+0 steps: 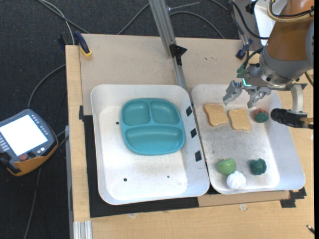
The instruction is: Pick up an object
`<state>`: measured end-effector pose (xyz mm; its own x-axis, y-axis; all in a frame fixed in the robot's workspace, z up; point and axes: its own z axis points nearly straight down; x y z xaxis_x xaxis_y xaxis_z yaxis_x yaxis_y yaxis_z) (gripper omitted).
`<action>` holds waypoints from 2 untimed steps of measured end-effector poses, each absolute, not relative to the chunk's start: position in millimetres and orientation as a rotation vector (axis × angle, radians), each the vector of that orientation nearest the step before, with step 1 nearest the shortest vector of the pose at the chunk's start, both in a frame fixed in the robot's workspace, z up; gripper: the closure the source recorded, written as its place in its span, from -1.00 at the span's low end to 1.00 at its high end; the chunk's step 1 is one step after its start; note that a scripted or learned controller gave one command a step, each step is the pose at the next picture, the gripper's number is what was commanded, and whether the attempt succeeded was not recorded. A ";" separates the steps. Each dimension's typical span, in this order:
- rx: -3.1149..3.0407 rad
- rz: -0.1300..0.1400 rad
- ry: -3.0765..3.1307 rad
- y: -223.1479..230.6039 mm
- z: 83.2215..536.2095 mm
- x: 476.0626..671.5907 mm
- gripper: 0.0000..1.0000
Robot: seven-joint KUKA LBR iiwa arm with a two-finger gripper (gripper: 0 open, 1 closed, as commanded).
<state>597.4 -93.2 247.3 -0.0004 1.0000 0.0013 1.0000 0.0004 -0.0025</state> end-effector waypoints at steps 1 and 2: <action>-2.220 0.000 -2.221 -93.2 248.0 597.8 -1.00; -2.217 0.007 -2.216 -93.1 184.3 597.2 -1.00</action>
